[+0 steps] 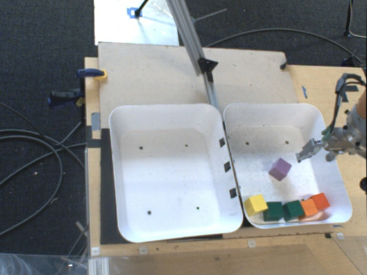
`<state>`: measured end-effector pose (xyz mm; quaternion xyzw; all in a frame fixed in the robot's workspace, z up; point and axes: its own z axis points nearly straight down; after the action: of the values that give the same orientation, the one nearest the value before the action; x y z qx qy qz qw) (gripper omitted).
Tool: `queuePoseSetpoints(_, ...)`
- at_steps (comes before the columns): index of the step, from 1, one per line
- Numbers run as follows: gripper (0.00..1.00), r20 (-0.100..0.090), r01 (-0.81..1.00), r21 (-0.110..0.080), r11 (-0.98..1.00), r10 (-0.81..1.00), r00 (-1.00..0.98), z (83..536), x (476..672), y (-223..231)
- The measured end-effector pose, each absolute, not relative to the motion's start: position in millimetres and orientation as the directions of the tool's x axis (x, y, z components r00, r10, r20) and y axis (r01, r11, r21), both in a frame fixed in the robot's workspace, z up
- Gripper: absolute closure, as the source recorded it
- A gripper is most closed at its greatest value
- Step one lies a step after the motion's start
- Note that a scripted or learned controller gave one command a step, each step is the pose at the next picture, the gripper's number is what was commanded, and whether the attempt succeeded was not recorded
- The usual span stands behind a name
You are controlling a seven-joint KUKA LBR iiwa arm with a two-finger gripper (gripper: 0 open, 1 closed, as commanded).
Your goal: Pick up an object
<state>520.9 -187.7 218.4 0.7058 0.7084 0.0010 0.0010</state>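
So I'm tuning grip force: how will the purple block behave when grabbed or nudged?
The purple block looks like a small rigid cube with flat faces, so it should slide rather than roll. It sits tilted, apart from the row of blocks, so a nudge may tip it flat. It is probably light.

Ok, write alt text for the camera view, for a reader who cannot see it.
The gripper hangs over the right bin, near a purple block lying apart from it. Along that bin's near edge sit a yellow block, two green blocks and two orange blocks in a row. The left bin lies beside it.
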Motion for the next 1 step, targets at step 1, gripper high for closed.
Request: queuePoseSetpoints(1, 0.0, 0.002, 1.0, -0.004, 0.008, 1.0, -0.008, 109.6, 541.2, -152.3)
